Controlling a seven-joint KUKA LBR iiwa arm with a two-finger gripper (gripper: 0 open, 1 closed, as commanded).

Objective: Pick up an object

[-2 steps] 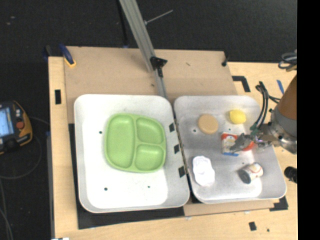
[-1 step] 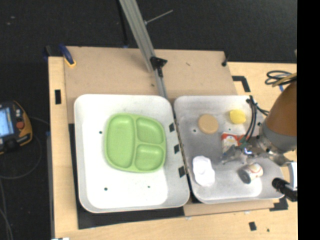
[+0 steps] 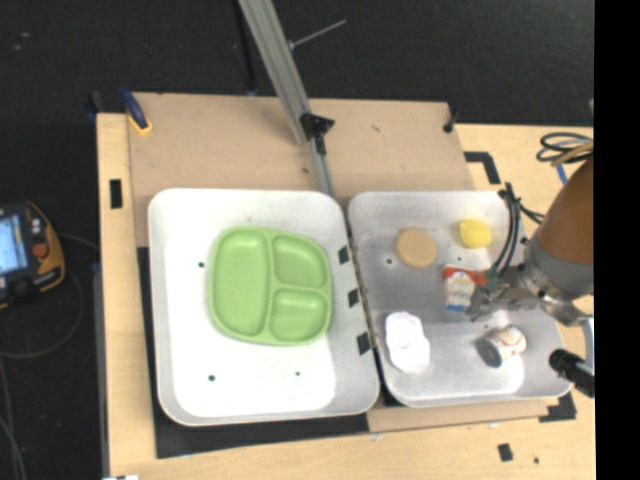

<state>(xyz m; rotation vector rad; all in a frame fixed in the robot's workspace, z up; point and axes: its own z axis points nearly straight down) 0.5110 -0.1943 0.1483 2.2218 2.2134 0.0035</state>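
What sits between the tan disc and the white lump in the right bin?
Nothing: in the camera view, the stretch of bin floor between the tan disc and the white lump is bare. The red-and-white packet lies off to the right.

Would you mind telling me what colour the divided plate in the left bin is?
Light green; the divided plate shows clearly in the camera view.

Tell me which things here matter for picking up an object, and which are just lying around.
For the job: claw, right bin, red-and-white packet, yellow piece, tan disc, white lump, small roundish item.

Lying about: green divided plate, left bin, handheld device.
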